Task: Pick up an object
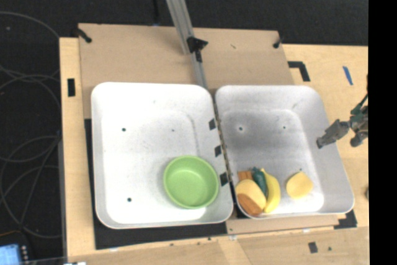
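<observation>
Candidate objects sit low in the right bin (313,112): a yellow rounded piece (299,185) lying alone, and at lower left of that bin a tight cluster, banana (272,193) against a tan-orange lump (250,197). All look like light, smooth, likely slippery toy food. The lone yellow piece seems easiest, gripped across its middle. Green bowl (191,181) sits in the left bin (124,108), clear of the way. Gripper (347,129) is at right frame edge, over the bin's rim; its opening can't be judged.
</observation>
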Action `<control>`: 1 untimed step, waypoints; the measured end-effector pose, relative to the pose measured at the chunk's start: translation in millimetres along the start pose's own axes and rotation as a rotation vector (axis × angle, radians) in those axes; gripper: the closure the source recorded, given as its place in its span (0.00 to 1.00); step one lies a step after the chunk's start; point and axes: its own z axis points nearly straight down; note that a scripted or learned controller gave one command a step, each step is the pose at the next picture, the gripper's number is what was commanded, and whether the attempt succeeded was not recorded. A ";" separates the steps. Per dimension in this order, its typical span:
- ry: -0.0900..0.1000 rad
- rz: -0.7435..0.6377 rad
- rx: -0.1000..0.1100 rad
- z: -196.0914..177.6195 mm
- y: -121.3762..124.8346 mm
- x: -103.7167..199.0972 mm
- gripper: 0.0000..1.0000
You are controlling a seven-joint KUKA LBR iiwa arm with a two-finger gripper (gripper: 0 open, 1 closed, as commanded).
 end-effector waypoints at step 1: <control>0.000 0.000 0.000 0.0 0.0 -0.1 0.00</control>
